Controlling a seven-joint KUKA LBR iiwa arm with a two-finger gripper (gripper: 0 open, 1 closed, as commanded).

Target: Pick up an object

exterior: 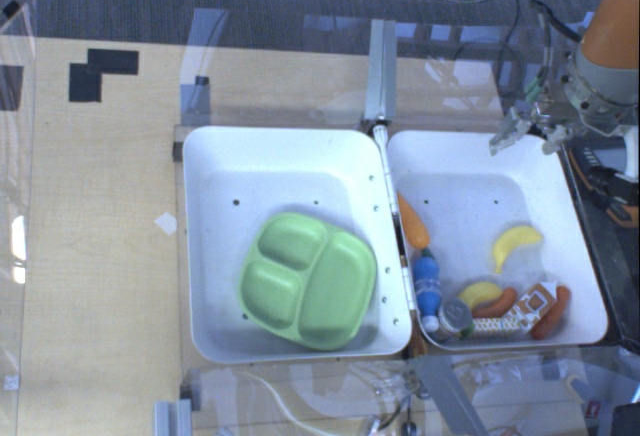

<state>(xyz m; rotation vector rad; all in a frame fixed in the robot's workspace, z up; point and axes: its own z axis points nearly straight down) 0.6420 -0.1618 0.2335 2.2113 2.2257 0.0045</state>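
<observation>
Approach phase, by the look of it: hand [529,129] hangs over the back rim of the right bin [590,254], fingers spread apart, nothing between them. Candidates sit well forward of it: a banana [515,246] alone mid-bin, then a crowded front corner with a blue bottle [426,282], a can [455,317], a carrot [412,219] and sausages. The banana seems the cleanest pick; the hand must travel forward and drop. That corner pile overlaps, hard to separate. The green divided plate [308,279] fills the left bin [215,224].
</observation>
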